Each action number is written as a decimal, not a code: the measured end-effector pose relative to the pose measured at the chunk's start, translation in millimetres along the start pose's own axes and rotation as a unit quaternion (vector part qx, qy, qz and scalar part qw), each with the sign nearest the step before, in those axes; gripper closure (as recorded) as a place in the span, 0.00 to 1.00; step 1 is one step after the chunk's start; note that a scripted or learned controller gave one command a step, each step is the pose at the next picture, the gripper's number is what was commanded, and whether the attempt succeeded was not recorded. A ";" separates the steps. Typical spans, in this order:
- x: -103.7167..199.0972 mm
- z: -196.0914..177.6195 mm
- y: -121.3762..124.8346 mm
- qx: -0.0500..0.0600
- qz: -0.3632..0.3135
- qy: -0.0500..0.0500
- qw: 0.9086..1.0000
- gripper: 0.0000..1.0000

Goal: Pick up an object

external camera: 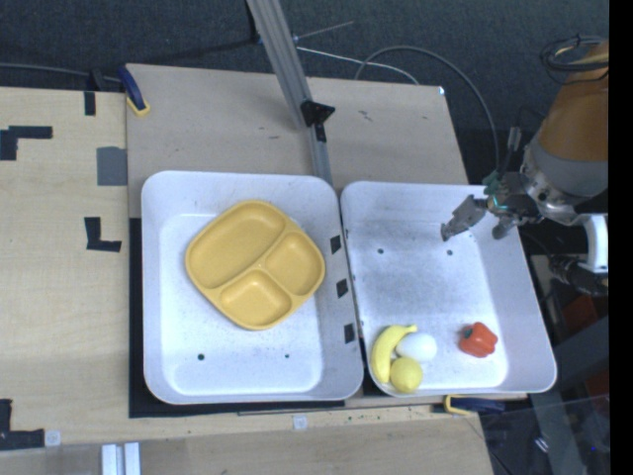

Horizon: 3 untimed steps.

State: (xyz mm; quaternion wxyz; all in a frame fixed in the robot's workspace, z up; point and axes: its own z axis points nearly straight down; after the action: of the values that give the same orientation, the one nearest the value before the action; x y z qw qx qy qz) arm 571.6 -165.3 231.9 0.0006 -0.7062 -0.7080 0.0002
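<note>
Nearest the camera, at the right bin's [514,295] front edge, lie a yellow banana [388,343], a white egg [419,347] and a yellow lemon [406,373], touching one another. Red pepper [479,339] sits apart to their right. Gripper [479,218] hovers over the same bin's far right corner, fingers apart, holding nothing. Left bin [168,295] contains a yellow divided plate [254,263].
</note>
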 end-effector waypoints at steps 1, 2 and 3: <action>0.0 0.0 0.0 0.000 0.000 0.000 1.000 0.00; -8.7 52.9 -6.1 0.003 0.001 0.000 1.000 0.00; -1.4 116.0 -8.7 0.004 0.000 0.000 1.000 0.00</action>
State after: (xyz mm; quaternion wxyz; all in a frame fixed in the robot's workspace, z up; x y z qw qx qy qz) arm 562.8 -166.6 115.8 0.0035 -0.7064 -0.7078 0.0025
